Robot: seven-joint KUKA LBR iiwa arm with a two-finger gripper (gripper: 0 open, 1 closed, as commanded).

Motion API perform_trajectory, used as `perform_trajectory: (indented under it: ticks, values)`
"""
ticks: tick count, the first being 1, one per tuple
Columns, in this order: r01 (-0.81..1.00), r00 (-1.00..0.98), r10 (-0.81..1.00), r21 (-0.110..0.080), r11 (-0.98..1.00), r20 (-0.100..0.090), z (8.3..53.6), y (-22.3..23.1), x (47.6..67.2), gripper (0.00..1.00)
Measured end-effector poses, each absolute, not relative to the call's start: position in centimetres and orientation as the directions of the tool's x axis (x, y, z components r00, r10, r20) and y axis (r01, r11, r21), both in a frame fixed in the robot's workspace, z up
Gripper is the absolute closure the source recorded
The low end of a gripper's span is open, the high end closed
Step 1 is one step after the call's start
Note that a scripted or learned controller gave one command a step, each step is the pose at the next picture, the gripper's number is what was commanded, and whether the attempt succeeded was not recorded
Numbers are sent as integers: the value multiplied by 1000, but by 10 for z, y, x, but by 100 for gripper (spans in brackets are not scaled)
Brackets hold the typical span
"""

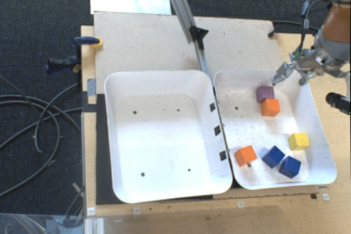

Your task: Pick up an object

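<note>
Nearest the camera, along the front wall of the right bin (321, 170), lie an orange cube (245, 155), a blue cube (272, 157) and a second blue cube (290, 166), the two blue ones just beside each other. Behind them in that bin, toward its right wall, sits a yellow cube (298, 141). Farther back a purple cube (265, 93) touches a second orange cube (270, 107). Both bins rest on the counter (148, 41), and the left bin (118, 134) stands against the right bin's left wall. At the right bin's far right corner hangs the gripper (292, 75), its jaws spread apart with nothing between them, raised above the rim. From the jaws, the purple cube lies nearest, apart from them, toward the bin's middle and slightly toward the front.
</note>
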State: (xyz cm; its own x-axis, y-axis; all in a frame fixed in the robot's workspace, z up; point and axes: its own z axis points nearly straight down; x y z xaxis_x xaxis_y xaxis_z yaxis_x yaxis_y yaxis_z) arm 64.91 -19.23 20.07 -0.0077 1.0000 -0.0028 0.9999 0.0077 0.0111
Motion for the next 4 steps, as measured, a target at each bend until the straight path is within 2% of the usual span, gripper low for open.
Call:
perform_trajectory:
  ticks: [1,2,3,4]
  values:
    - [1000,-6,1000,-5,6,1,96,-180,640,0]
    - [1000,-9,1000,4,9,-2,112,-182,643,100]
    - [1000,-12,1000,8,12,0,163,-111,669,100]
    - [1000,-14,1000,3,14,4,192,-19,653,100]
